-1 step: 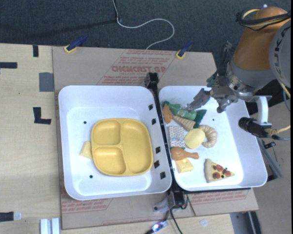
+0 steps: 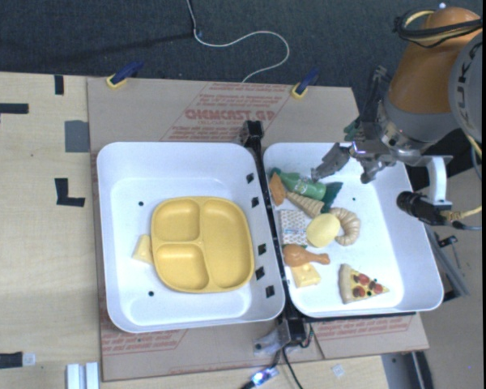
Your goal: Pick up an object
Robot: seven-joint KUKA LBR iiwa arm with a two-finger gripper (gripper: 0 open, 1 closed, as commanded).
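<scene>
Your hand is hovering with fingers spread wide, gripping nothing, over the right bin | just below-left you are seeing the green packet and cone lying in the toy-food pile | the yellow divided plate is sitting in the left bin on the table

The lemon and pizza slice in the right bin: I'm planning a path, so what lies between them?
In the camera view, bare white bin floor separates the lemon from the pizza slice; the chicken drumstick and cheese wedge lie just left of that stretch.
</scene>
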